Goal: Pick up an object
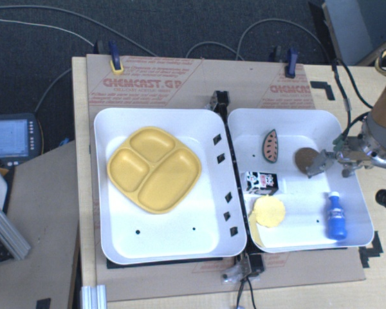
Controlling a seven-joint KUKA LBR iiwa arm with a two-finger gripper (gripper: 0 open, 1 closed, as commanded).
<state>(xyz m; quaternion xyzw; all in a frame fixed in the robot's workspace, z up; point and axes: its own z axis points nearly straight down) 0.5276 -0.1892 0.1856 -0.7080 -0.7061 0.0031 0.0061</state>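
The right bin (347,124) holds several small objects. A watermelon-slice toy (269,145) lies near its back left. A brown round object (303,158) sits in the middle. A black-and-white carton (262,183) and a yellow disc (269,212) lie at the front left, and a blue bottle (336,217) lies at the front right. My gripper (320,164) reaches in from the right, low over the bin. Its tip is right beside the brown object, on that object's right side. Whether it touches the object is unclear.
The left bin (116,237) holds a yellow divided plate (154,169). A black divider with clips (226,172) runs between the two bins. Cables trail along the right side near the arm (379,131). A screen device (9,137) sits at the far left, off the bench.
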